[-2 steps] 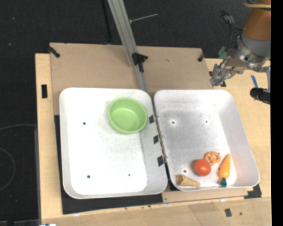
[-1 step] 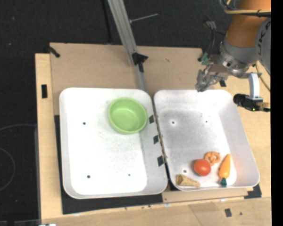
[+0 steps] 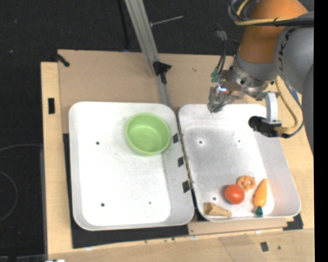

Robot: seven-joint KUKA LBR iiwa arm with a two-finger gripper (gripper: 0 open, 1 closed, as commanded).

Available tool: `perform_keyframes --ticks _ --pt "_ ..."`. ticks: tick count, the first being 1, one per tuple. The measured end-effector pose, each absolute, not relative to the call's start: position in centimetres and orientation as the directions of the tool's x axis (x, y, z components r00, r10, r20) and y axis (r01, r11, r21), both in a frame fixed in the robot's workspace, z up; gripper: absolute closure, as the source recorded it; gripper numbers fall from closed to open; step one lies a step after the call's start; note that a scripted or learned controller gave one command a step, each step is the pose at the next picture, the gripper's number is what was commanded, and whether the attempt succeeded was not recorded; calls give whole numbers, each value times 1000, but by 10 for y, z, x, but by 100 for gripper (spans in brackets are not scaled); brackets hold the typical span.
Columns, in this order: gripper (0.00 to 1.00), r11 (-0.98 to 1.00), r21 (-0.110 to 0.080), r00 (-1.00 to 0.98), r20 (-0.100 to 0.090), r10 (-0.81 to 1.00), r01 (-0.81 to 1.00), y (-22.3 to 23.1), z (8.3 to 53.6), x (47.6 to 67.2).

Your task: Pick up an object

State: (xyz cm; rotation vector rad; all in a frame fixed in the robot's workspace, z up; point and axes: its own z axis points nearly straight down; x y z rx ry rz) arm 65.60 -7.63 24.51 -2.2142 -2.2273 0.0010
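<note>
The right bin [image 3: 238, 146] serves as the landmark. The arm [image 3: 273, 34], grey with an orange band, reaches in above the bin's far edge, and its gripper [image 3: 215, 103] hangs over the far left corner of that bin, just beside the rim. How far the gripper is open cannot be told at this slant, and nothing can be made out in its hold.

The things to pick up lie together at the near end of the right bin, well apart from the gripper. A red tomato [image 3: 234, 194] sits near the near rim. A small brown pretzel-like piece [image 3: 245, 182] lies just beside it, toward the bin's right wall. An orange carrot [image 3: 261, 194] with a green tip rests against the right part of the bin floor, just beside the pretzel-like piece. A tan wedge [image 3: 217, 210] lies closest to the near rim, left of the tomato.

To the left of the right bin sits the left bin [image 3: 98, 168], touching it along the middle seam. A green bowl [image 3: 147, 134] stands upright in it, near the seam.
</note>
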Motion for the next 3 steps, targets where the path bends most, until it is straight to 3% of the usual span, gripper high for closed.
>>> perform_keyframes --ticks 2,3 --pt "100 7 -1 -7 1 1000 1000 28 244 644" --pt "100 7 -1 -7 1 1000 1000 77 240 621"
